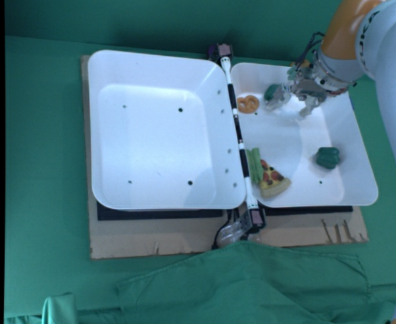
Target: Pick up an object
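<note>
Camera view: nearest in the right bin (360, 193) lie a pizza slice (274, 179) and a green bean pod (255, 165) by the divider, a green pepper (328, 157) toward the right wall. Farther back sits a pretzel (248, 103), then a dark green object (274, 92) — the gripper (292, 104) hangs just beside it, fingers spread, nothing between them.

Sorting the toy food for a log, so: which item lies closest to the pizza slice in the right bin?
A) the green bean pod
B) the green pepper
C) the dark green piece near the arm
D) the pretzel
A: the bean pod lies right against the pizza slice, by the bin divider, nearer than the rest.
</note>
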Controlling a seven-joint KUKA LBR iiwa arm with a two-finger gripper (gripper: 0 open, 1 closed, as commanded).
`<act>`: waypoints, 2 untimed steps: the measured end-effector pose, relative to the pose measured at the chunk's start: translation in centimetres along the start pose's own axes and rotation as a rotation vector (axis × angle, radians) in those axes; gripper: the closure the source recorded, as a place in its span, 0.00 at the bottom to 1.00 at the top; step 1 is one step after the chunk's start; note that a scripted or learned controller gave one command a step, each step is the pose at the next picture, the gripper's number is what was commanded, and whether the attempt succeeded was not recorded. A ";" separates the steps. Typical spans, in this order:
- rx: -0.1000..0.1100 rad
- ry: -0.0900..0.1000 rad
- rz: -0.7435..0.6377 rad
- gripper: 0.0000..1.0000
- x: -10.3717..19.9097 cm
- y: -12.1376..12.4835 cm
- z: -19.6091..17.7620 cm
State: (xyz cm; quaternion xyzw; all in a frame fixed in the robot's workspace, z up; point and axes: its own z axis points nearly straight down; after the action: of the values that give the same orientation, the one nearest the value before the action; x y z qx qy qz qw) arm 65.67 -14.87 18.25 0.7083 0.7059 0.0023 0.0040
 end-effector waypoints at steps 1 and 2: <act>0.007 0.001 0.001 0.00 1.1 -3.3 -2.0; -0.002 -0.002 0.000 0.00 -4.1 2.6 0.0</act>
State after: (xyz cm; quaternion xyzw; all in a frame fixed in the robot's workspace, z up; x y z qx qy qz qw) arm 68.22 -18.94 18.26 0.7084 0.7058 0.0026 0.0054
